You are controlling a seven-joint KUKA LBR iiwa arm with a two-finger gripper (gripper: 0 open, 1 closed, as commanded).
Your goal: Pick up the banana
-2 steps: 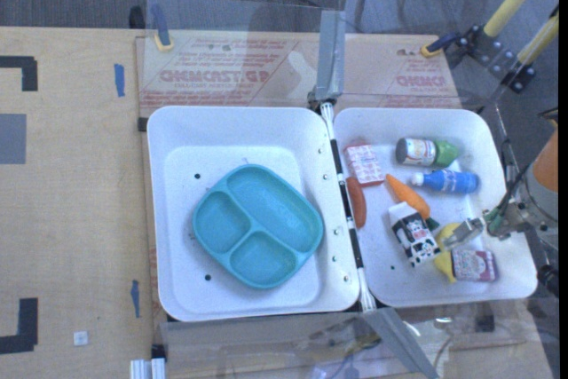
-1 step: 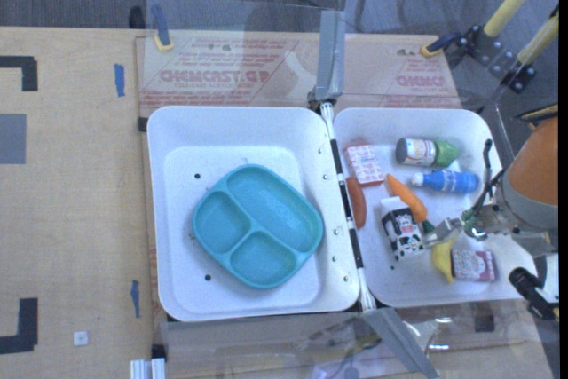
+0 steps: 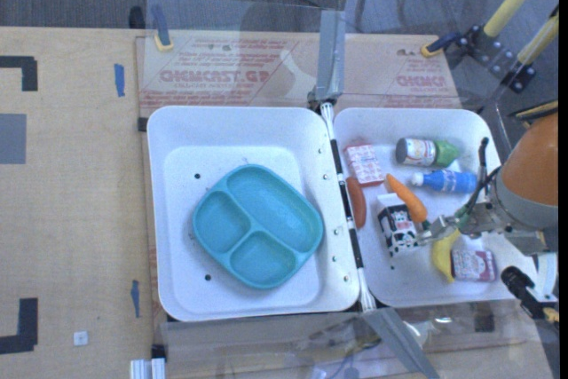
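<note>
Banana: a small yellow banana (image 3: pixel 443 254) lies in the near part of the right shallow white plastic bin (image 3: pixel 382 124), touching the left edge of a flat pink-and-white packet (image 3: pixel 473 264).
Gripper: the metal two-finger gripper (image 3: pixel 448 226) sits at the banana's upper end, just above it; whether its fingers are spread or closed on the fruit cannot be told from this angle.
Arm: the grey arm with its orange band (image 3: pixel 535 162) enters over the bin's right rim.
Mid-bin: a small black-and-white carton (image 3: pixel 398 228) stands just left of the gripper, an orange carrot (image 3: pixel 406 199) slanting beside it and a reddish sausage (image 3: pixel 357 201) along the left wall.
Far end: a blue-and-white tube (image 3: pixel 446 182), a green-capped bottle lying on its side (image 3: pixel 426 153) and a pink checked packet (image 3: pixel 365 163).
Left bin: the left white bin (image 3: pixel 169 138) holds a turquoise three-compartment plastic plate (image 3: pixel 257 225).
</note>
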